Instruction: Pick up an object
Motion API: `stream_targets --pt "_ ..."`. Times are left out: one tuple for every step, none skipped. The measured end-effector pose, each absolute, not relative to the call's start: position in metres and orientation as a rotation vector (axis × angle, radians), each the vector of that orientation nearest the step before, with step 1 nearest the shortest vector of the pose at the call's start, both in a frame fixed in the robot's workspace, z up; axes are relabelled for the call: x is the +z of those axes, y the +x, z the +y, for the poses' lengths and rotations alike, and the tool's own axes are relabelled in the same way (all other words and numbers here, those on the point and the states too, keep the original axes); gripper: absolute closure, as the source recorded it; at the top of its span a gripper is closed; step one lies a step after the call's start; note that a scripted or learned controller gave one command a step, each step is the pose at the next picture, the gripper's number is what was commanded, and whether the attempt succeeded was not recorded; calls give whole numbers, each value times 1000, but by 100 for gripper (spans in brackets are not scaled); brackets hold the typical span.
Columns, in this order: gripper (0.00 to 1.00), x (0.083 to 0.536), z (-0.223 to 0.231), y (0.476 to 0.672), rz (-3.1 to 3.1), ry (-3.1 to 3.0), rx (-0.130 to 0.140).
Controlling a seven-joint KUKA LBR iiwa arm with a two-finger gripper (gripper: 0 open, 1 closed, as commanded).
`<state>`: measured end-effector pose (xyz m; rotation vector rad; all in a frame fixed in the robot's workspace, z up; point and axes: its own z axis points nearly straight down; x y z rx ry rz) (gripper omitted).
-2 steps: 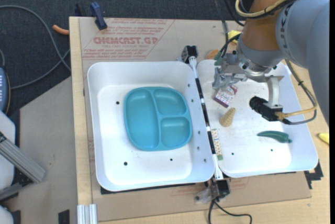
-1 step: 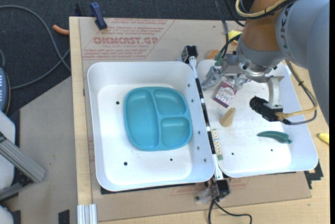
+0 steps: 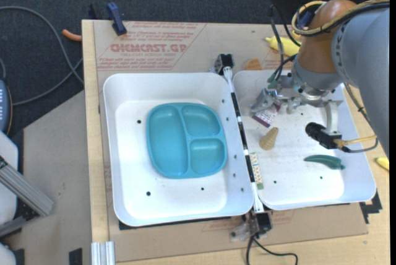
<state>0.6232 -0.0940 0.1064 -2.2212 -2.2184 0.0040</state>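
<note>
My gripper (image 3: 270,101) hangs low over the far left part of the right bin (image 3: 297,192), the grey arm coming in from the right. Just below its tip lies a small purple and white packet (image 3: 265,117), touching or nearly touching it; I cannot see whether it is gripped. A tan cone-shaped piece (image 3: 268,138) lies a little nearer to the front. A green pod-like object (image 3: 325,161) rests further right on the bin floor.
The left bin (image 3: 124,189) holds a teal divided plate (image 3: 185,139). A yellow banana-like object (image 3: 279,44) and a small orange piece (image 3: 252,64) lie on the bench behind the right bin. A blue clamp (image 3: 116,18) sits at the far left bench edge.
</note>
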Motion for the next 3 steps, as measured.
stream_targets --pt "0 84 -91 595 -2219 -2220 2" --pt "0 85 -96 619 -2224 -2221 -1" --pt "100 94 -96 618 -2222 -2218 5"
